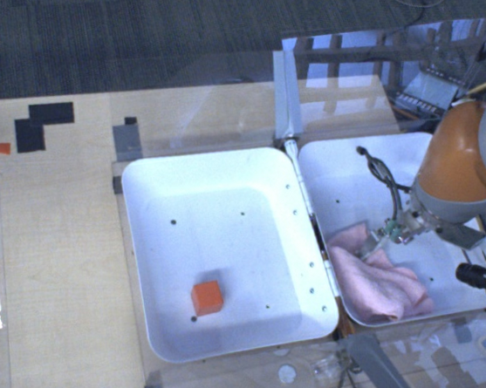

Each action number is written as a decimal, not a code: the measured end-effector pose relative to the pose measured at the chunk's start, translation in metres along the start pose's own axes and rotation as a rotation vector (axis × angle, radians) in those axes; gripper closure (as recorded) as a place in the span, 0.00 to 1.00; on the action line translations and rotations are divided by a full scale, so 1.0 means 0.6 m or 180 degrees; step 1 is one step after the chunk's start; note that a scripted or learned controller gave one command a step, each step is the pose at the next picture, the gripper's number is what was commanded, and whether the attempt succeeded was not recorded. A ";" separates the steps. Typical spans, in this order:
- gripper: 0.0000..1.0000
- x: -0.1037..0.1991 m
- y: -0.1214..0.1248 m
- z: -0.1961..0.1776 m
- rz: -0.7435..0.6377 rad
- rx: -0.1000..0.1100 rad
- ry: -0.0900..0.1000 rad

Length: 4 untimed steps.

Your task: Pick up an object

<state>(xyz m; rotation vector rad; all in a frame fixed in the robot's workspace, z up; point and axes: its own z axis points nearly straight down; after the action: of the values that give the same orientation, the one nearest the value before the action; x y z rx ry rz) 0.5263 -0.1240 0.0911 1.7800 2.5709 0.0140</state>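
A crumpled pink cloth [378,279] lies in the near left part of the right bin [339,175]. My gripper [380,239] is low over the cloth's upper edge, at or just above the fabric, and the arm's orange band [455,163] reaches in from the right behind it. Whether any fabric is caught in the gripper is hidden by its small size and the slant of the view. A small orange block [207,298] sits on the floor of the left bin [213,164], near its front left corner, far from the gripper.
A metal divider [284,96] stands upright at the back between the two bins. A black cable [379,172] loops from the wrist over the right bin. Black markers [39,124] lie on the wooden bench at far left.
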 end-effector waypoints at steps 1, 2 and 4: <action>0.00 0.007 -0.026 -0.023 0.0598 0.0028 0.0007; 0.00 0.046 0.060 0.001 0.0342 -0.0003 -0.0002; 1.00 0.017 0.127 -0.020 0.0815 -0.0025 -0.0016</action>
<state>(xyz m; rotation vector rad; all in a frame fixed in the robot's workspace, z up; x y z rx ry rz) 0.5939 -0.0875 0.1044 2.0886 2.3173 0.0224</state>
